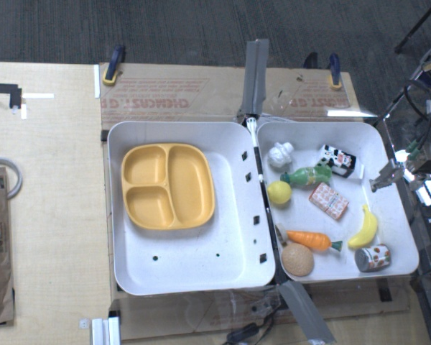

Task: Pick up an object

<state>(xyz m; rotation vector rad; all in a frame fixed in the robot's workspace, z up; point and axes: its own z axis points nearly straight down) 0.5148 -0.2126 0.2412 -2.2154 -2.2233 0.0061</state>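
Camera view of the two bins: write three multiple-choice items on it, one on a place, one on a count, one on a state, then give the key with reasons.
1. Where does the yellow divided plate lie?
A. left bin
B. right bin
C. on the cardboard

2. How many compartments does that plate have?
A. two
B. three
C. four

3. How does the tin can lie?
A. upright
B. on its side
C. on top of the banana

Key:
1. A, it sits within the left bin.
2. B, two small ones at left and one long one at right.
3. B, its round end faces sideways, below the banana in the right bin.
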